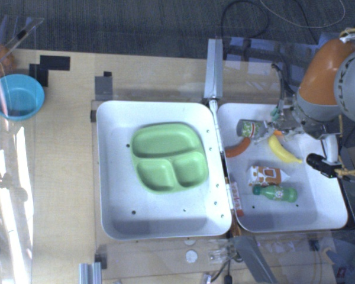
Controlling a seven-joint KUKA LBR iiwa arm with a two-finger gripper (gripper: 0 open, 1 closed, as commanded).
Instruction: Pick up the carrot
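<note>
We are over the right bin [325, 218] and our gripper [276, 125] hangs low at its far end, right over the can [248, 128] and the top of the banana [282, 149]. Whether the jaws are wide or closed we cannot tell; the wrist and a tangle of cable hide them, and nothing shows clamped between them.

The carrot [237, 148] lies just on the near side of the can, touching or nearly touching it, and pressed toward the wall that divides this bin from the left bin [115, 212]. It is a short orange-red stick, smooth, lying flat and slanted, its far end tucked under the can's shadow. We judge that crowding to be the trouble: the can sits so close that a descent could land on it instead (or nudge both).

Further from the can, toward the near edge, a small carton [265, 174] and a green bottle [276, 193] lie side by side, well clear of the carrot. The green divided tray [168, 157] rests in the left bin, away from the can.

We judge the pick not yet made.
</note>
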